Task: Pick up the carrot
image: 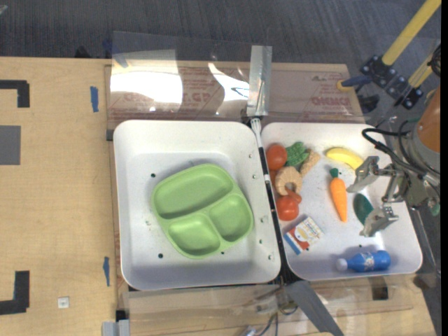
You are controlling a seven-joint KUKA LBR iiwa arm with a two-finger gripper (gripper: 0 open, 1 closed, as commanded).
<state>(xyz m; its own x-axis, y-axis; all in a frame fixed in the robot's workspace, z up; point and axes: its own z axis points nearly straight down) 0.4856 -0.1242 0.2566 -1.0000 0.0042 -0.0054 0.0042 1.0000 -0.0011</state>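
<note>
Carrot (338, 199): tapered, smooth orange, lying in right bin (406, 257). Pincer (372, 197): metal, spread wide just beside it, holding nothing.

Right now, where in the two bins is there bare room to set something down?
Left bin: bare floor all around the green plate, widest along the far side. Right bin: bare patch between the carrot, the small carton and the blue bottle. Crowded by the tomatoes.

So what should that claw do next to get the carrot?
Probably slide a little left. The open claw sits to the right of the small orange carrot in the right white bin, with a dark green object between them.
</note>
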